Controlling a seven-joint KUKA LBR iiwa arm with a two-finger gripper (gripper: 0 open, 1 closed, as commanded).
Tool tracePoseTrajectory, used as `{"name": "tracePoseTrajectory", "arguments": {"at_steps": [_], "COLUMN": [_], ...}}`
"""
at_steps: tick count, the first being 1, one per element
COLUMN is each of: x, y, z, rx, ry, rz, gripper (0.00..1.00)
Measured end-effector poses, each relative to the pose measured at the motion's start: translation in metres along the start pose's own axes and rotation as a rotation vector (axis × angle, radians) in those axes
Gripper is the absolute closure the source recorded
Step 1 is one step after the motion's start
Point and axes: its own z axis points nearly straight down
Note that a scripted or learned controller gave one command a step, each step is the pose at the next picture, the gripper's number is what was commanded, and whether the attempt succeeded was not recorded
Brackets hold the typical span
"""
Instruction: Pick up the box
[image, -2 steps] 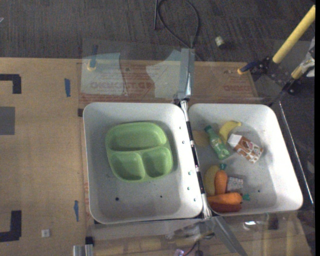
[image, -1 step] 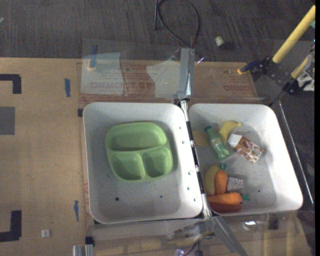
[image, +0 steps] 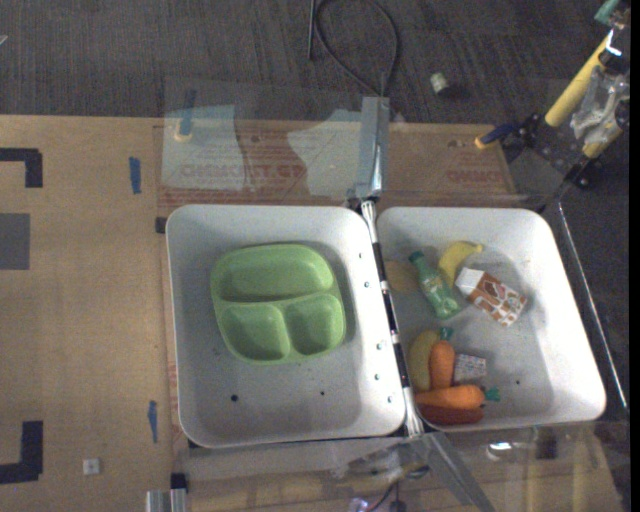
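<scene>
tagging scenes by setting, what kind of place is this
Most likely a robotics lab test bench, not a home kitchen. Two shallow white bins sit side by side on a cardboard-covered surface marked with tape. The right bin holds toy food and a small box; the left holds a green divided plate.

The bench bears two white bins.
</scene>
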Motion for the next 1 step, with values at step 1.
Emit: {"name": "tracePoseTrajectory", "arguments": {"at_steps": [1], "x": [0.027], "y": [-0.0559], "z": [-0.0042], "rx": [0.005], "ry": [0.0], "rz": [-0.142], "gripper": [1.0]}}
